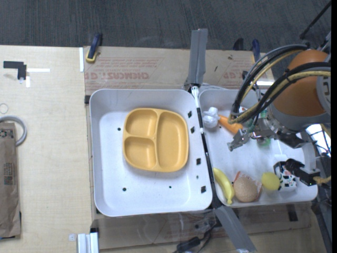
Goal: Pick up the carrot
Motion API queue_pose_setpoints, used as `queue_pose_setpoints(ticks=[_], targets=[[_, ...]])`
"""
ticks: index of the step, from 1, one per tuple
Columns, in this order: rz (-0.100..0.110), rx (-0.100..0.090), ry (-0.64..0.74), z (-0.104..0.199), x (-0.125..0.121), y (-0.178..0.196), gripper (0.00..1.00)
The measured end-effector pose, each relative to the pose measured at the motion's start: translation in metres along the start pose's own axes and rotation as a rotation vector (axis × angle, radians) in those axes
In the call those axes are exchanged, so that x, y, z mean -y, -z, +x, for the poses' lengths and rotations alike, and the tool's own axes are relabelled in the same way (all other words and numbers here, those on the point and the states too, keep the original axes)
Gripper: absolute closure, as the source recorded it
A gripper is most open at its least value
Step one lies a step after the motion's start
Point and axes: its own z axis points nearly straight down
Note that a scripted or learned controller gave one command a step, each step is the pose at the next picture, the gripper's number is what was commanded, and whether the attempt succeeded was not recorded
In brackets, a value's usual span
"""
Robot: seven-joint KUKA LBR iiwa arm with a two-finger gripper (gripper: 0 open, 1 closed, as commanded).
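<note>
**Carrot crowded at the bin wall**

The carrot [229,124] lies at the right bin's [310,195] upper left, touching a white object [210,117]. The hand [239,139] hovers just beside it; whether it's open, I cannot tell. A closing grasp may nudge the carrot away or catch the white object.

Bright, even overhead light; soft shadows, mild glare on white bins [97,141].

Carrot [230,123] orange; divided plate [156,139] yellow; banana [225,184] yellow; bins [105,157] white (toy [288,178] black-and-white patched).
</note>
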Motion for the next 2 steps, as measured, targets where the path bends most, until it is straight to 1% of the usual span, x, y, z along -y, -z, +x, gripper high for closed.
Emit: queue_pose_setpoints(ticks=[1, 2], targets=[[-0.018, 0.009, 0.135, -0.020, -0.055, -0.064, 0.00], [-0.005, 0.003, 0.153, -0.082, -0.087, -0.017, 0.00]])
